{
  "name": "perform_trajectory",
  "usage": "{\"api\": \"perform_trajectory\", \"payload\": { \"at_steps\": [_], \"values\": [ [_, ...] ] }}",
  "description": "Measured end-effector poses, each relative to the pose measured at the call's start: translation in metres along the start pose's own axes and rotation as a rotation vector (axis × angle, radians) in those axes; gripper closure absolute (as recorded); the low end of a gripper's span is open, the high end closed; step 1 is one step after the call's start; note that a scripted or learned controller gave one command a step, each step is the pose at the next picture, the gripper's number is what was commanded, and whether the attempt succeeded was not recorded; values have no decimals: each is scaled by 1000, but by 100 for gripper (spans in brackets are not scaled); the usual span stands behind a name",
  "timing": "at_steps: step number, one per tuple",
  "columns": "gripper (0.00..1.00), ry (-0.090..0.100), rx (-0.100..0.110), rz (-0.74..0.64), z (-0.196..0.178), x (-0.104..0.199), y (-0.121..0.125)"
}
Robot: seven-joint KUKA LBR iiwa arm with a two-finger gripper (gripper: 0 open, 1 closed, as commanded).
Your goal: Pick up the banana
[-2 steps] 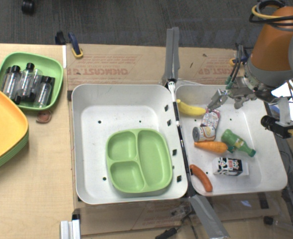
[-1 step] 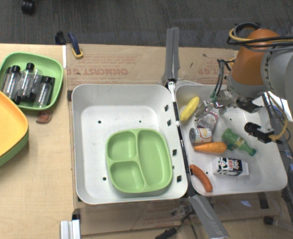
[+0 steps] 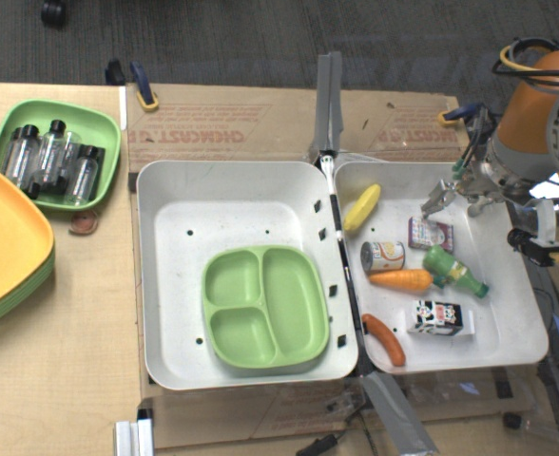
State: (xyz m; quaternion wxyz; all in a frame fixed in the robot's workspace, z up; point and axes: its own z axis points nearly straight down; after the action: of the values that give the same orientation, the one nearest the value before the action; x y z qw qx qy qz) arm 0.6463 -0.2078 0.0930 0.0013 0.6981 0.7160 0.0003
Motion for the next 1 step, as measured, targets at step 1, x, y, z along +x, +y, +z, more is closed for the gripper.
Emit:
{"api": "perform_trajectory", "payload": {
  "at_steps": [1],
  "values": [
    [100,-2,-2,-1,-10,0,0]
  ]
}}
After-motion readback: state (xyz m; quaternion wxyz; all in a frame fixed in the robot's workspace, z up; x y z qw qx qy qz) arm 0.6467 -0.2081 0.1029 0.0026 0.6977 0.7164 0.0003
